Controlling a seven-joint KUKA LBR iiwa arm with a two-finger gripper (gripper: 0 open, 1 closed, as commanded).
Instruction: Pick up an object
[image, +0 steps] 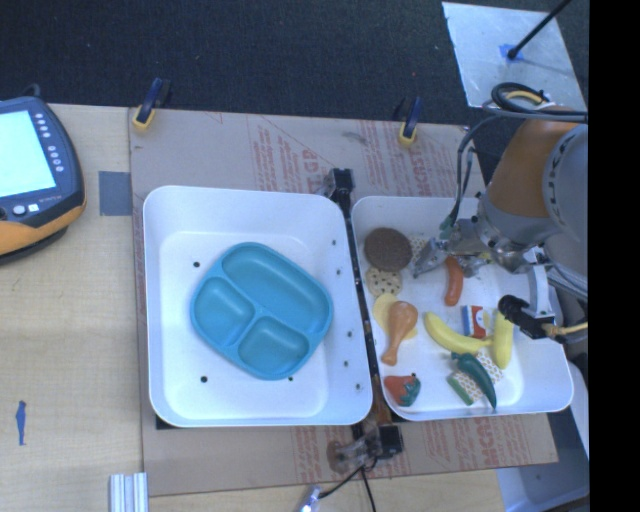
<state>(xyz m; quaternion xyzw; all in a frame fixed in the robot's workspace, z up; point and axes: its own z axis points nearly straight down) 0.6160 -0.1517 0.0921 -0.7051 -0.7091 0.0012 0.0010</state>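
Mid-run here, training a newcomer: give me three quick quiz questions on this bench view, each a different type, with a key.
1. True or false: the blue divided tray lies in the left bin.
2. Multiple choice: the gripper is nearest which item? A) the red sausage B) the chicken drumstick C) the banana
3. Fill in: the brown round patty sits in the ____ bin.

Key: 1 true; 2 A; 3 right.

The arm (545, 190) is cut off at the right edge; its hand (440, 255) is too indistinct to read. The tablet (30, 175) runs off the left edge.
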